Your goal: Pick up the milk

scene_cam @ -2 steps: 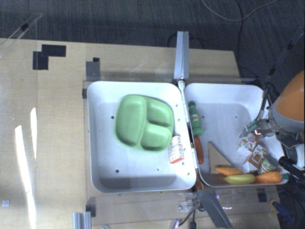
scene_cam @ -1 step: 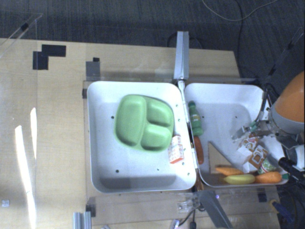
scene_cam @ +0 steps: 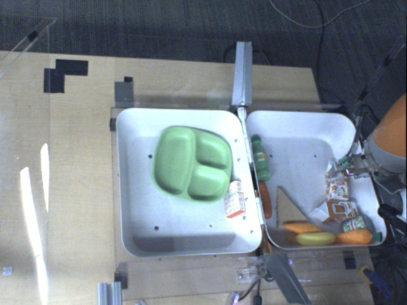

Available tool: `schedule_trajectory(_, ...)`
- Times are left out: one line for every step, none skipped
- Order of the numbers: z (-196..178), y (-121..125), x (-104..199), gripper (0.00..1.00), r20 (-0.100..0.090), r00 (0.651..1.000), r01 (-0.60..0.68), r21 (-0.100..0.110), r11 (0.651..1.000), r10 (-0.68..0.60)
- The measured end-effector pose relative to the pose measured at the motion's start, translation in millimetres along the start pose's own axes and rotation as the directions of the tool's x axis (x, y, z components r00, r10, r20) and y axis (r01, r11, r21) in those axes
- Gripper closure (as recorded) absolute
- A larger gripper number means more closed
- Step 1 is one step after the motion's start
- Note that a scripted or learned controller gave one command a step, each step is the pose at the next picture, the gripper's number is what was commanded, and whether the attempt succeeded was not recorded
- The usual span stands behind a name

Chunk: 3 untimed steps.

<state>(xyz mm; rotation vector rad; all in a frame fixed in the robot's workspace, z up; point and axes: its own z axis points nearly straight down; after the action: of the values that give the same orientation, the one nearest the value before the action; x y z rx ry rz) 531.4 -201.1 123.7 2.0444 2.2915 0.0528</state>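
The milk [scene_cam: 235, 200], a small white carton with red printing, lies tilted in the left bin [scene_cam: 137, 234], close against that bin's right wall and just beside the lower right edge of a green divided tray [scene_cam: 191, 162]. The tray, with three compartments, rests upside-up near the middle of the left bin, slightly toward its far side. The right bin [scene_cam: 299, 138] adjoins the left bin along a shared centre wall. A green bottle [scene_cam: 259, 159] lies along the left wall of the right bin, with a reddish-brown sausage-shaped item [scene_cam: 265, 199] just below it. Along the near wall of the right bin lie an orange item [scene_cam: 301, 227], a yellow banana-shaped item [scene_cam: 316, 238] and a second orange item [scene_cam: 356, 236], close together. Two printed cartons [scene_cam: 340, 199] lie near the right wall of the right bin, one above the other. The end effector [scene_cam: 351, 164] sits at the right side of the right bin, just above the upper carton and well apart from the milk; whether it is open or closed cannot be told. The arm [scene_cam: 389, 135] enters from the right. Both bins stand on a pale wooden desk [scene_cam: 76, 170].
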Motion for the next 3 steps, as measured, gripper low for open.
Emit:
schedule_trajectory(1, -1, 0, 0.0, -0.001, 1.0, -0.001, 0.004, 1.0, 0.001)
schedule_trajectory(-11, 3, -1, 1.0, 0.005, 1.0, 0.004, -0.006, 1.0, -0.004)
schedule_trajectory(-11, 3, -1, 0.0, 0.005, 1.0, 0.003, -0.006, 1.0, -0.003)
